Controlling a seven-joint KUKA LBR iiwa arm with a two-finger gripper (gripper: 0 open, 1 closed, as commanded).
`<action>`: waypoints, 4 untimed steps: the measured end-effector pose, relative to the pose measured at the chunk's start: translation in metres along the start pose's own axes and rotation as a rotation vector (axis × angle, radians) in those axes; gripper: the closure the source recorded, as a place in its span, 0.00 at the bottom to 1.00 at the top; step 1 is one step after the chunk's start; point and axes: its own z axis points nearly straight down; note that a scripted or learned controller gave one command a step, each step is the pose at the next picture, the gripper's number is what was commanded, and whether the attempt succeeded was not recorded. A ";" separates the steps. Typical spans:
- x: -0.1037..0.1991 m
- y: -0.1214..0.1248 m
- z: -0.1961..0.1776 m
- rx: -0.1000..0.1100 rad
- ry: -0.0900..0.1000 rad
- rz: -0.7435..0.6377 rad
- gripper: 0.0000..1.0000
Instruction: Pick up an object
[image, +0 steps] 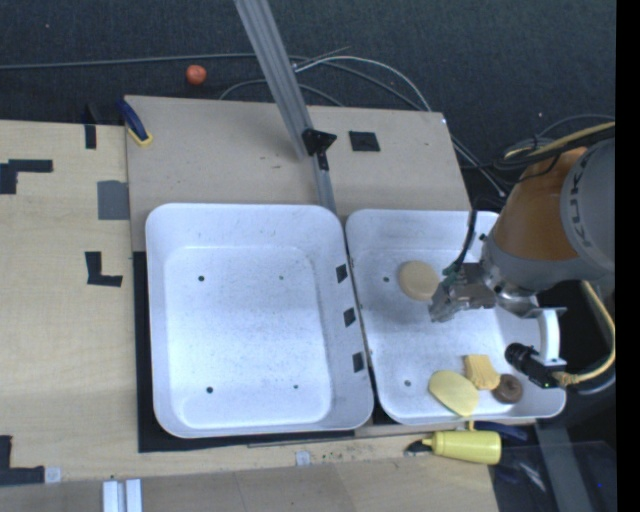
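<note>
from my seat i saw the arm (555, 225) reaching in from the right, its orange band over the right bin (385, 380). the gripper (445, 305) was low inside that bin, its dark tip just right of and a little below a round tan object (415, 278), very near it or touching it; i could not tell which. i could not tell the gripper's state either, since it showed as one dark blur from above, and nothing was visibly held in it.

along the near side of the same bin lay a pale yellow oval piece (453, 392), a small orange-yellow block (481, 371) just beside it, and a small dark brown round thing (508, 390) next to that, near the bin's corner. a yellow tool with a dark tip (462, 446) lay on the bench just outside the bin's near rim.

the left bin (245, 320) sat alongside, touching the right one. beyond the bench, a small orange ball (196, 73) rested on the dark floor.
</note>
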 end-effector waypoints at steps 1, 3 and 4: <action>-0.004 0.000 -0.061 -0.001 0.000 0.000 1.00; 0.036 0.016 -0.123 0.003 0.001 -0.003 1.00; 0.082 0.026 -0.118 0.004 0.001 -0.003 1.00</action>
